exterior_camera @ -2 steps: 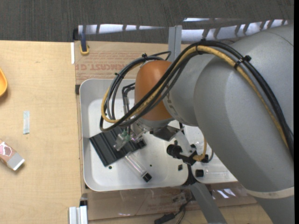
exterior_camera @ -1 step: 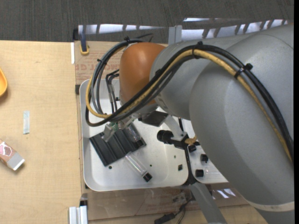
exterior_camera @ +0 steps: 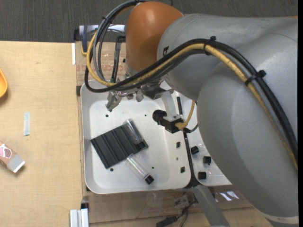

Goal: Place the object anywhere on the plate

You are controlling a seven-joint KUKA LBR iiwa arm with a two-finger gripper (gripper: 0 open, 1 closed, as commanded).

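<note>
I see the gripper (exterior_camera: 124, 97) low over the white bin's (exterior_camera: 94, 174) far end, though I cannot tell its fingers' state. A black ribbed object (exterior_camera: 116, 146) and a clear tube (exterior_camera: 138, 168) lie nearby.

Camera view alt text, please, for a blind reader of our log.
A large grey arm reaches over a white bin, its pincer hanging near the bin's far wall. A black ribbed block and a clear tube lie below it.

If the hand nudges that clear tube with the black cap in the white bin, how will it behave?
The clear tube looks round and lies on its side, so it would probably roll. Its smooth, glossy wall may slip in a grasp. It appears hollow, so likely light. The black ribbed block beside it might stop it rolling.
</note>
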